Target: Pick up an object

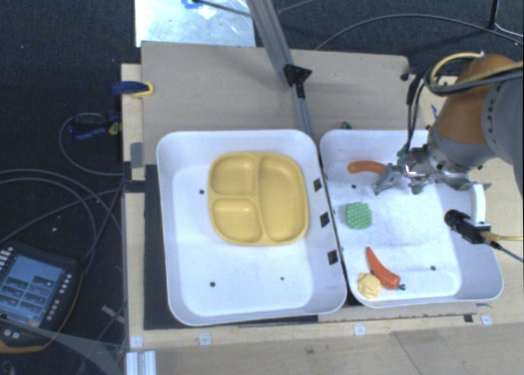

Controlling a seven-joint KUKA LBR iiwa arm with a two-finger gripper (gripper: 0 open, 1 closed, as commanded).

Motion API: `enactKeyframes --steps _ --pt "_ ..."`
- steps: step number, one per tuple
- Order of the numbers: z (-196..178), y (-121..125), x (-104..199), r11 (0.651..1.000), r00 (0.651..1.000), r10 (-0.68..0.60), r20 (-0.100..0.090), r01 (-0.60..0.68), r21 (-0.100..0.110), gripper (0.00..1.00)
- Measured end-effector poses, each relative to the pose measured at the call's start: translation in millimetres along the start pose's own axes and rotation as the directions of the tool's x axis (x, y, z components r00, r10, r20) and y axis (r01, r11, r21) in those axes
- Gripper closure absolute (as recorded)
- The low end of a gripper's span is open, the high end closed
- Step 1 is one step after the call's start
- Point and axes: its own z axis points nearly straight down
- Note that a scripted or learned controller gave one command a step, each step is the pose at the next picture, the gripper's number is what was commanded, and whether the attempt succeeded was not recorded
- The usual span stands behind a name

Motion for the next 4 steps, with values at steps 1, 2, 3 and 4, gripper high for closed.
enactKeyframes --steps 1,2,3,4 --pt "10.8 0.6 0.1 1.0 1.0 0.0 0.001 0.0 -0.005 0.0" --pt "-1.4 1.9 0.0 1.0 1.0 0.0 0.001 0.0 -0.009 1.0" --pt "-60.2 -5.1 -3.9 1.0 1.0 0.0 0.002 0.0 -0.012 1.0" --pt "-116.1 -13.6 -3.2 1.0 1.0 -0.002 0.002 0.002 -0.012 1.0"
